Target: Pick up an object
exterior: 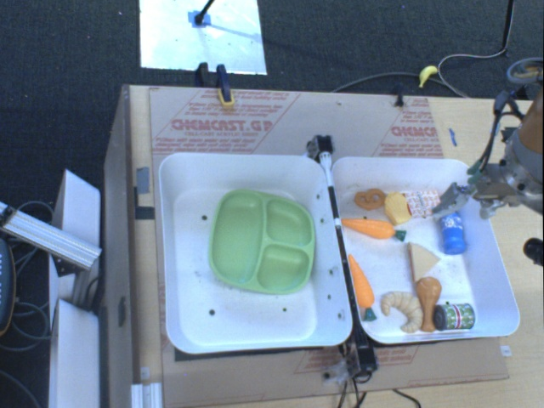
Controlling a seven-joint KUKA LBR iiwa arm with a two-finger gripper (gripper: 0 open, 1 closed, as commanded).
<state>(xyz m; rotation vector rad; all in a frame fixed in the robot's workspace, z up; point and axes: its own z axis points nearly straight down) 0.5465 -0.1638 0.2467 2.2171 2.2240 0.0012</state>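
Camera view: the blue bottle (pixel 453 233) stands upright just below the pincer (pixel 460 196), whose opening I cannot tell.

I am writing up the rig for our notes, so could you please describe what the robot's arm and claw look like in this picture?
The arm enters at the view's right edge as a grey, metallic body, with a patch of orange above the wrist. A thin dark cable curves down alongside it. The claw is grey metal, built from angular, blocky parts that narrow toward the tip. No lettering or markings can be made out on it at this size.
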